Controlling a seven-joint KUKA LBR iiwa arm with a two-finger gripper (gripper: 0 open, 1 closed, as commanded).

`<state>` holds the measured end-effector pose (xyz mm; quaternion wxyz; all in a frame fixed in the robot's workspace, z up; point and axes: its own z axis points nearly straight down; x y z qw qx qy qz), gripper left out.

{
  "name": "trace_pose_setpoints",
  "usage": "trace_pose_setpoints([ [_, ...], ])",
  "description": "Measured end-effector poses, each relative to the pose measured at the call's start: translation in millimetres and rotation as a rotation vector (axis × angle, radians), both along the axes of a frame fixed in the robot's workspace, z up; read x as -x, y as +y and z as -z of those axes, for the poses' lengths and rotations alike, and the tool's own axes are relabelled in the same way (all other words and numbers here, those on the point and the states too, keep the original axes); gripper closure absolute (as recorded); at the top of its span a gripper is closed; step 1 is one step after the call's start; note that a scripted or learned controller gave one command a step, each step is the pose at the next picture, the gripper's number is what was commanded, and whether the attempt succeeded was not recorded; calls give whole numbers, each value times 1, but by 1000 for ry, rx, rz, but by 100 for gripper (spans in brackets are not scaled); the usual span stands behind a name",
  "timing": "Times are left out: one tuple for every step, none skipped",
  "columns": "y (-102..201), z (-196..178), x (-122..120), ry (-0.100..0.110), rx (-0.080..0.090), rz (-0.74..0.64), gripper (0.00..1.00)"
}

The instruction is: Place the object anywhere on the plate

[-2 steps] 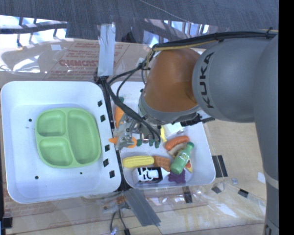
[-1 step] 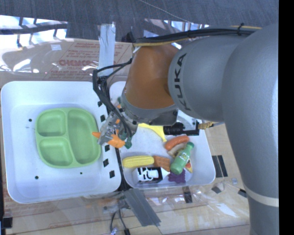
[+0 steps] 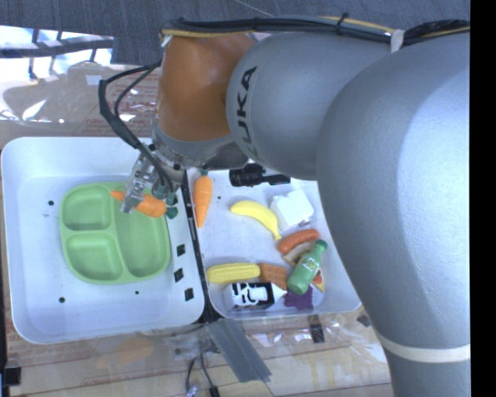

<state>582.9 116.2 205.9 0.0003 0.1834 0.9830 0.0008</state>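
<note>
A green three-compartment plate [image 3: 99, 242] lies in the left white bin [image 3: 33, 304]. My gripper [image 3: 140, 195] hangs over the plate's upper right corner, beneath the orange wrist band. A small orange carrot-like piece [image 3: 151, 208] sits at its fingertips, just above the plate's right compartment; it looks pinched between the fingers. A second orange carrot [image 3: 202, 198] lies along the rim between the two bins.
The right bin [image 3: 231, 304] holds a banana [image 3: 256, 216], a white block [image 3: 291, 208], a sausage [image 3: 298, 241], a green bottle [image 3: 306, 269], a corn cob [image 3: 231, 272] and a black-and-white item [image 3: 255, 294]. The big grey arm covers the right side.
</note>
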Motion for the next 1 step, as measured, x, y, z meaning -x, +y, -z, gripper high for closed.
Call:
trace_pose_setpoints([
  [-2,0,0,1,2,3,0],
])
